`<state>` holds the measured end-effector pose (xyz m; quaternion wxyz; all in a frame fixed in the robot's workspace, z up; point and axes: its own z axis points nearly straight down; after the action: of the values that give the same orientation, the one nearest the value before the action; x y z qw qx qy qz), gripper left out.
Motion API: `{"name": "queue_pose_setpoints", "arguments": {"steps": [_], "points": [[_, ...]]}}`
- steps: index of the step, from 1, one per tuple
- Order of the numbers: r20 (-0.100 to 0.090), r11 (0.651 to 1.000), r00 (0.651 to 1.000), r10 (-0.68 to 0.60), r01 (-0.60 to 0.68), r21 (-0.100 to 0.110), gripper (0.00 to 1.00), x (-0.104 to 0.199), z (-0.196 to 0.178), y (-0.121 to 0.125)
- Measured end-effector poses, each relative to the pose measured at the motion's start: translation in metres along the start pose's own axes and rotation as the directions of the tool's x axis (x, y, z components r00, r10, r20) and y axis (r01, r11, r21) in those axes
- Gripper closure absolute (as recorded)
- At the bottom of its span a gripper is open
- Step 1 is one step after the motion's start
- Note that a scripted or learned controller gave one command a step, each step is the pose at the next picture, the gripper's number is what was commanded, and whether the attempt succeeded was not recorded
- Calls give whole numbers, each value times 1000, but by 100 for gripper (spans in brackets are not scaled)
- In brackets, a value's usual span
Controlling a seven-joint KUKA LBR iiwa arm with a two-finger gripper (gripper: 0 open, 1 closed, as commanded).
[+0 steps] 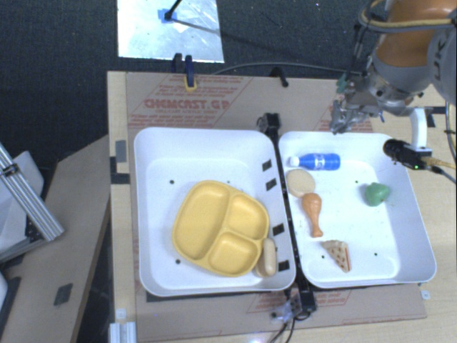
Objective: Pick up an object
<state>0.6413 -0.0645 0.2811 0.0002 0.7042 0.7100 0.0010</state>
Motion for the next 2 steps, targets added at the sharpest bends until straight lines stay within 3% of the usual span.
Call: {"name": "queue_pose_setpoints", "arguments": {"steps": [2], "points": [[-1,1000,1000,-1,1,1,100,98,30,-13]]}}
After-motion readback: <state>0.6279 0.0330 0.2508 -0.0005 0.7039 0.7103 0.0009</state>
